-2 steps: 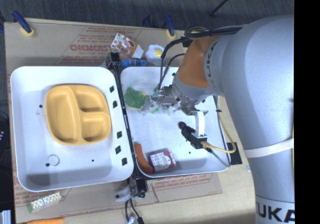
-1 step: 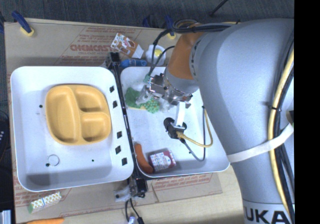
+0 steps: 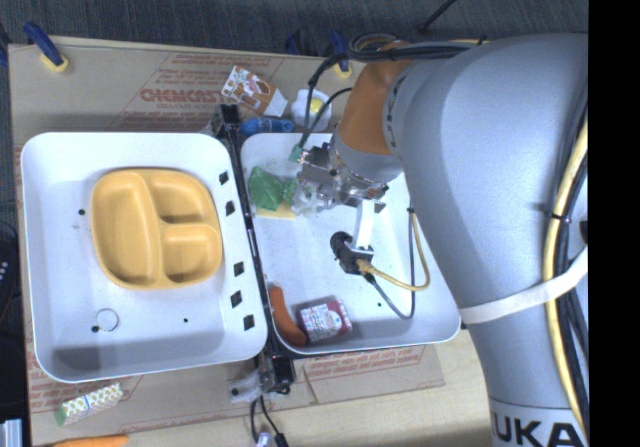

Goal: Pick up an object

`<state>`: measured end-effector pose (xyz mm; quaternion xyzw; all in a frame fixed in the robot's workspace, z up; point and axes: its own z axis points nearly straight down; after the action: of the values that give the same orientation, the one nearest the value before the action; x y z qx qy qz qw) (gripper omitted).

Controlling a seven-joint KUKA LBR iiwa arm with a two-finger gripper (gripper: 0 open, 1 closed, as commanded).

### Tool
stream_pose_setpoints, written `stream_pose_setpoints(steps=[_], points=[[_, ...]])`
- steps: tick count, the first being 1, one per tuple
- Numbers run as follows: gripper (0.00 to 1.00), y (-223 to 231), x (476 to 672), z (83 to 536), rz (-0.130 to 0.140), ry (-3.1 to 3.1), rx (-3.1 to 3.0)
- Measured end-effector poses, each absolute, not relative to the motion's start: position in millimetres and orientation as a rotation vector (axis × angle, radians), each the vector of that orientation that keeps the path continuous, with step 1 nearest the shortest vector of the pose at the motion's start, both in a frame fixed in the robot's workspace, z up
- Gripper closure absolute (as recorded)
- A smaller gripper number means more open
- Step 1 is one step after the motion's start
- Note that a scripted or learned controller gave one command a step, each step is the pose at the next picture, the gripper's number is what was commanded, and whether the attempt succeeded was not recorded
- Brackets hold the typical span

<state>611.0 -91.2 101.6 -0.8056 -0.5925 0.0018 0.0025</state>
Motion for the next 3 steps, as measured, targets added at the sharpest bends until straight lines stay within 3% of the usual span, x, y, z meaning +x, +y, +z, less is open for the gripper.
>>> stream_pose_setpoints(steps=[1,2,3], points=[[0.00,-91.0,610.9,101.4,0.006,-1.860,-2.525],[0.00,-111.2,634.8,94.0,-0.001,-1.258,-2.877],[0.00,-127.3,567.9,98.9,0.007,-1.258,-2.874]])
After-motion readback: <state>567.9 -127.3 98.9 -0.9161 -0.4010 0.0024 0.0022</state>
